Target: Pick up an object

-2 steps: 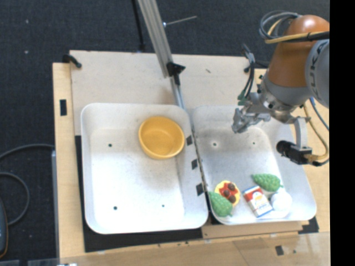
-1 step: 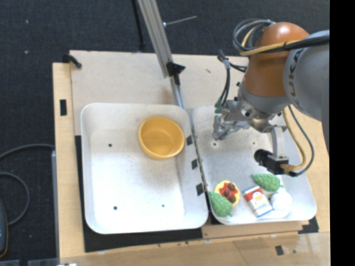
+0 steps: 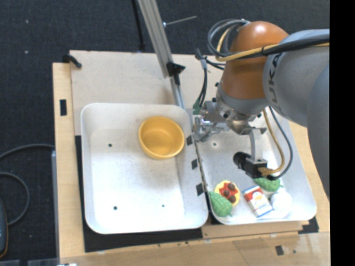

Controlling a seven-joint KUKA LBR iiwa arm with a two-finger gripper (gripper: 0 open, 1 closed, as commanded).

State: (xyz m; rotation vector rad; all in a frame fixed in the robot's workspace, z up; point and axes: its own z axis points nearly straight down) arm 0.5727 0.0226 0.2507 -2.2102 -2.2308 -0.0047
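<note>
Orange-banded arm hangs over the right bin; whether its fingers are released cannot be told. Left of them, a yellow bowl sits in the roomy left bin. Toys crowd the right bin's near edge: green toy, red-and-white carton.

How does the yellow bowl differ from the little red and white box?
The yellow bowl is round, plain and one colour; the red and white box is rectangular and printed. The bowl is clearly the larger. The bowl sits upright and alone in the left bin, while the box lies flat in the right bin, crowded among small toy items near its front edge. Both rest untouched in shallow white bins.
</note>
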